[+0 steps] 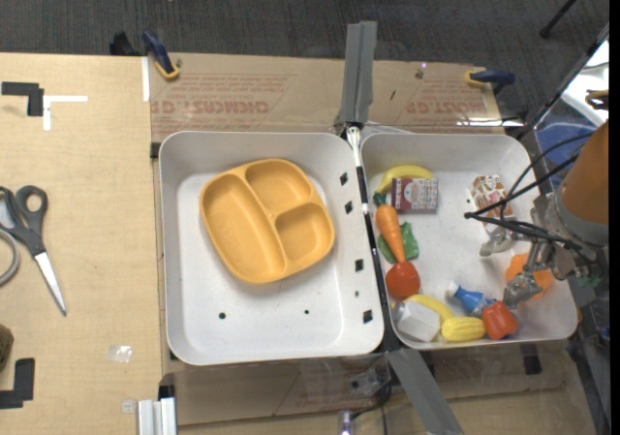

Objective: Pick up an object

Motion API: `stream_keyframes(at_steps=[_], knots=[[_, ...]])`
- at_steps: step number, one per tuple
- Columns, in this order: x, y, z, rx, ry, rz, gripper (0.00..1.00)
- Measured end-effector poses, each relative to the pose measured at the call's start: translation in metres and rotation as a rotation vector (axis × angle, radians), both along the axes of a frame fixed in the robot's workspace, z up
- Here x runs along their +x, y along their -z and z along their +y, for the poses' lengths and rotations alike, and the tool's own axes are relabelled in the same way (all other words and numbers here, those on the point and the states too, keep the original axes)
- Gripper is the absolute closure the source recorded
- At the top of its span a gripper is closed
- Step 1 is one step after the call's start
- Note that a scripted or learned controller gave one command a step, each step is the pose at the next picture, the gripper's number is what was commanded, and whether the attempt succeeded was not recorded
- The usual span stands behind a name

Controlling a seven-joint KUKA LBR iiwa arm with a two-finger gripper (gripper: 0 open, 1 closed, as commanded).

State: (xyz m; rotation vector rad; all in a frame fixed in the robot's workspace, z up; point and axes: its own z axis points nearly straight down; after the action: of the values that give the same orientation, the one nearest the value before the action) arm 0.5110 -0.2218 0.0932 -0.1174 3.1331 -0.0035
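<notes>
the gripper (518,278) hangs low in the right bin (455,147), jaw state impossible to tell, beside a small orange toy (536,276), probably light, stiff plastic, best pinched across its middle.

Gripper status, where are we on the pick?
Done: the arm has reached into the right bin, and the gripper sits low by an orange toy near the bin's right wall. In hand: nothing that I can confirm; the view does not show whether that toy is gripped. Left: a clear grasp and a lift. The carrot, the banana and the corn lie untouched.
</notes>
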Motion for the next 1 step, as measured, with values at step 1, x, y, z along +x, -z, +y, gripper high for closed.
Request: stream_keyframes(at_steps=[1], knots=[[-0.0053,-0.0032,0.0001,-0.004,-0.037,-0.011,0.00]])
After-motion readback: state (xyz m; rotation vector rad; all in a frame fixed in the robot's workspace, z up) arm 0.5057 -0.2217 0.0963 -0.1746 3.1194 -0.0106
